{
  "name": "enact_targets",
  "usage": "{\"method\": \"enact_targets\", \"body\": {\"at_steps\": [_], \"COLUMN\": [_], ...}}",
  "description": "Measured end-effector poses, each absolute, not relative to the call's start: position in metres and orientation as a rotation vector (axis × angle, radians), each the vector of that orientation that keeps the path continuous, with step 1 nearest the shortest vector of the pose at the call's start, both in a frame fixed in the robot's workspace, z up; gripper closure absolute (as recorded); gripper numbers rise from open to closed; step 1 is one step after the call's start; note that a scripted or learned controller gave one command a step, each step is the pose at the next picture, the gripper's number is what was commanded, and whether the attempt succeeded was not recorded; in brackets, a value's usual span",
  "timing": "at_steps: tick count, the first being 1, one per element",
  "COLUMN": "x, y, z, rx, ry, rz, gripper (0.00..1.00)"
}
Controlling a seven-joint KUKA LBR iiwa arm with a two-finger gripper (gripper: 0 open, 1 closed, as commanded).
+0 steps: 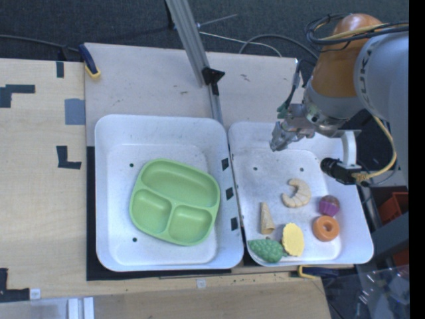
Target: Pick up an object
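No readable writing shows anywhere. The pincer [281, 140] hangs over the right bin [251, 145]; whether it is open, I cannot tell.

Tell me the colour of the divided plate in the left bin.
Light green; the plate shows plainly in the camera view.

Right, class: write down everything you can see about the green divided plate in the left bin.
The green divided plate is pale lime green, looks like smooth moulded plastic, and has rounded corners. Raised ridges split it into three compartments: one long one along the far side and two smaller ones nearer the camera. It lies flat and right way up, turned slightly askew, on the floor of the left bin, roughly central. Nothing lies in it, and nothing but the bin floor touches it.
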State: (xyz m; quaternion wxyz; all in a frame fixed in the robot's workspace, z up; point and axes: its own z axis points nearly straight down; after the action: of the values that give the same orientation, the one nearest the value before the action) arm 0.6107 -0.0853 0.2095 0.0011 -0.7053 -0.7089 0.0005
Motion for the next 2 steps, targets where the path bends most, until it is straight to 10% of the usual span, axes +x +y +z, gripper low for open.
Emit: {"method": "enact_targets", "body": {"at_steps": [2], "x": [0.574], "y": [0.014], "z": [0.233], "rx": [-2.211], "ry": [-2.228], "rz": [0.000], "gripper": [1.00]}}
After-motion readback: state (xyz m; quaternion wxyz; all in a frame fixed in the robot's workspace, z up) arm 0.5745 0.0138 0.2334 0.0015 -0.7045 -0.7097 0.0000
